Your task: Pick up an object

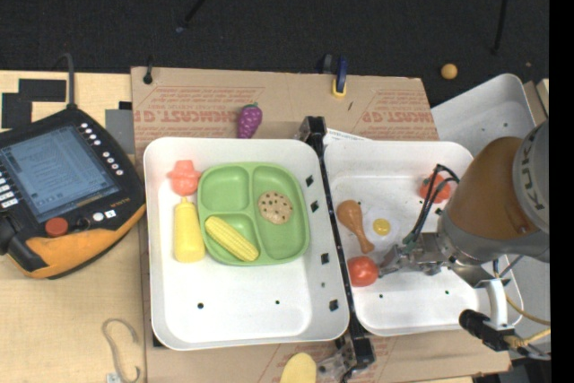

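- A teach pendant [58, 184] lies on the bench [54, 318] at far left.
- The left bin [235, 309] holds a green divided plate [254, 213] with a corn cob [231, 238] and a cookie [275, 207].
- In the right bin [405, 314], a red tomato [362, 271] lies just beside the pincer [392, 260]; whether its jaws are apart I cannot tell.

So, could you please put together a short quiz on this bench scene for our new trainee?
1. True or false: the cookie lies in the green divided plate.
2. Which bin holds the drumstick: left or right?
3. Which thing lies nearest the claw? A) corn cob B) red tomato C) purple grapes

Key: 1 true; 2 the right bin; 3 B.
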Controlling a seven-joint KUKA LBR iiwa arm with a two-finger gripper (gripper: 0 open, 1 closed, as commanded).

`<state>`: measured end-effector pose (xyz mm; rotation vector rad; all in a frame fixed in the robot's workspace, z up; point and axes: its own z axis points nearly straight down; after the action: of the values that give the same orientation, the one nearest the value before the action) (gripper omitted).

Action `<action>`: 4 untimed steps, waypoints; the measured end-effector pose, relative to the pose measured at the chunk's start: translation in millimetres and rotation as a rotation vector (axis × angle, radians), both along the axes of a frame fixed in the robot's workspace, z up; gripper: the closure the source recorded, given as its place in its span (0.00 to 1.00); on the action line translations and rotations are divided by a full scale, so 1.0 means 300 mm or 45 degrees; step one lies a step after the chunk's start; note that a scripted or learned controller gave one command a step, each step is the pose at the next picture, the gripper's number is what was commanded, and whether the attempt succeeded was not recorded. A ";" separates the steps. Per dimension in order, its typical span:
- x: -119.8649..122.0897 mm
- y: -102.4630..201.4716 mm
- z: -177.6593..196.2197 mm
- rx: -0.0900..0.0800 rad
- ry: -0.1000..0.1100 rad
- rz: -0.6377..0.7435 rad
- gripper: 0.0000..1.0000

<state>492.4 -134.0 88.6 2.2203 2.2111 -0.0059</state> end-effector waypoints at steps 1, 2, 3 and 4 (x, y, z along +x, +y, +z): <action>-0.003 0.004 0.032 0.010 0.006 -0.006 1.00; -0.025 -0.027 0.195 0.011 0.003 -0.003 1.00; -0.023 -0.006 0.397 0.010 -0.001 0.006 1.00; -0.021 -0.008 0.467 0.011 0.003 0.005 1.00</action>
<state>486.1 -136.5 228.6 2.2211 2.2214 0.0010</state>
